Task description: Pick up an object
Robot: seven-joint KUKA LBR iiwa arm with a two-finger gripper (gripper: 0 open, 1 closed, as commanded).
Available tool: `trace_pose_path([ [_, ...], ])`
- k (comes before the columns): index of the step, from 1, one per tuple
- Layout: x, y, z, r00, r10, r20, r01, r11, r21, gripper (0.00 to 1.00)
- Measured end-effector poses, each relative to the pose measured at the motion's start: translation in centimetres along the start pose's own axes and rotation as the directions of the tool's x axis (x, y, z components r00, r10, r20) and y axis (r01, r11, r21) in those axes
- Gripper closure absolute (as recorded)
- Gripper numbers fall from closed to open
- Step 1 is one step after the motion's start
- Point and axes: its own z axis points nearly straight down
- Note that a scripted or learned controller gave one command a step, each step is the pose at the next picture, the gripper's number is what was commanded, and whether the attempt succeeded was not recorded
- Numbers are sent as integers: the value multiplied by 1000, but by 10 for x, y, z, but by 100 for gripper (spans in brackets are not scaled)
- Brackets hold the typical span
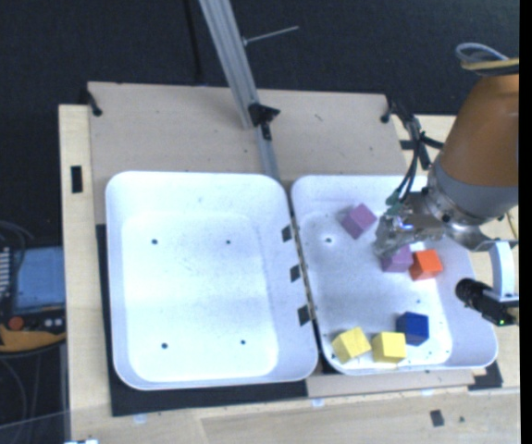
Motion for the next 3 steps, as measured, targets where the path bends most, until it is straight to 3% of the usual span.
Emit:
trace_pose_path([
  [3,147,35,28,1000,1,0,-1,1000,2,100],
])
